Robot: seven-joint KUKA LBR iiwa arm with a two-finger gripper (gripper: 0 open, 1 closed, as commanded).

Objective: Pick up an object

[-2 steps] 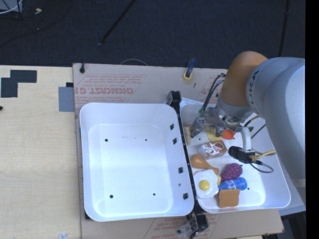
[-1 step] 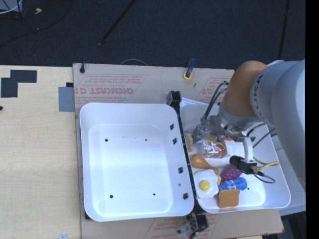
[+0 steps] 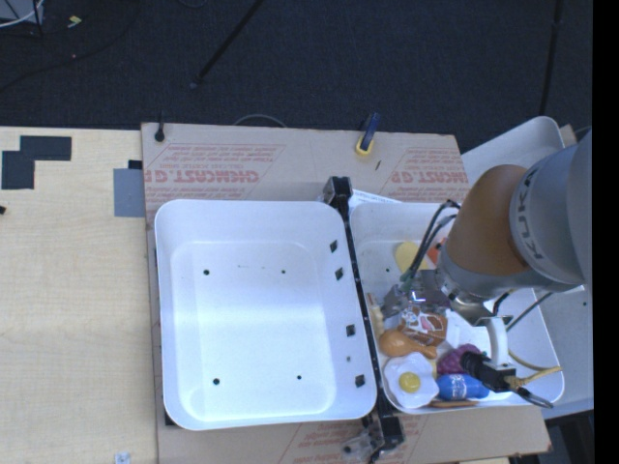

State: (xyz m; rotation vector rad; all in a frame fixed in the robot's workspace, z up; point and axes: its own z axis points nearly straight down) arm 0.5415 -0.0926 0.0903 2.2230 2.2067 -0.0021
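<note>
Objects crowd the right bin (image 3: 387, 222), 1 of 2 white bins on my desk: a yellow ball (image 3: 407, 254) just beyond the jaws (image 3: 414, 301), a brown piece (image 3: 398, 341) just below them, then a fried-egg toy (image 3: 410, 379), a purple thing (image 3: 455, 360) and a blue one (image 3: 458, 388) nearer the front rim. I see the jaws low among this clutter under the grey arm (image 3: 527, 225), but I cannot tell whether they are open or closed. Left of them lies the other bin (image 3: 253, 312).
</note>
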